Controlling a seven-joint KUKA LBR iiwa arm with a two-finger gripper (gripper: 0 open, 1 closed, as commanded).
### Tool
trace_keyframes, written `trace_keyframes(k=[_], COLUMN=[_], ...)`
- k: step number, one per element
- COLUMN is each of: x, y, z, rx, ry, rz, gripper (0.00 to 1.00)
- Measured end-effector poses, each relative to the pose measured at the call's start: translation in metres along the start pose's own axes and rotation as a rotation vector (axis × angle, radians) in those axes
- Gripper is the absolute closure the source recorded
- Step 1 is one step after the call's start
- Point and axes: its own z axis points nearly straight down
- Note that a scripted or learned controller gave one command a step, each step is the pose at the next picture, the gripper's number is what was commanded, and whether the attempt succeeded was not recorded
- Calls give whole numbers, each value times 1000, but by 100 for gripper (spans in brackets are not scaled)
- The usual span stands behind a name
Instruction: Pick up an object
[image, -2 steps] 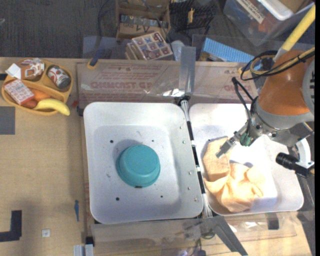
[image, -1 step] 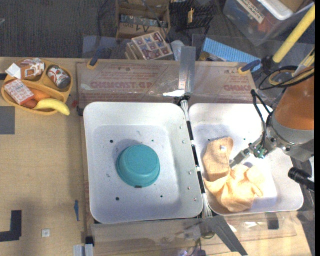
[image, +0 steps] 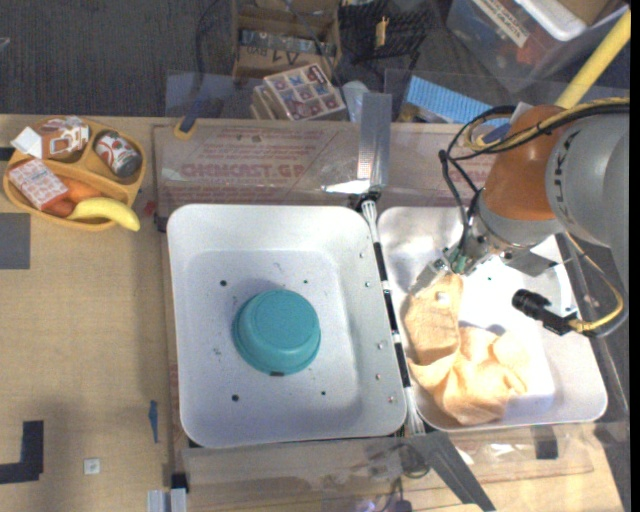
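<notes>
A teal bowl lies upside down in the middle of the left white bin. A crumpled pale-orange cloth fills the front left part of the right bin, and one fold rises toward the bin's left wall. My gripper reaches down from the right, under the arm's orange band, and its tip is at the top edge of that raised fold. The tip is small and dark against the cloth.
A black plug with a yellow cable hangs over the right bin beside the arm. A yellow tray with a banana and snacks sits on the bench at the far left. A cardboard sheet lies behind the bins.
</notes>
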Motion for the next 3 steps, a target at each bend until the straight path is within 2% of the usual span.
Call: trace_keyframes(k=[1,2,3], x=[-4,16,15], y=[-56,-104,-103], z=[0,-1,-11], rx=[4,3,-1], ry=[3,4,2], rz=[57,111,114], gripper=[0,0,100])
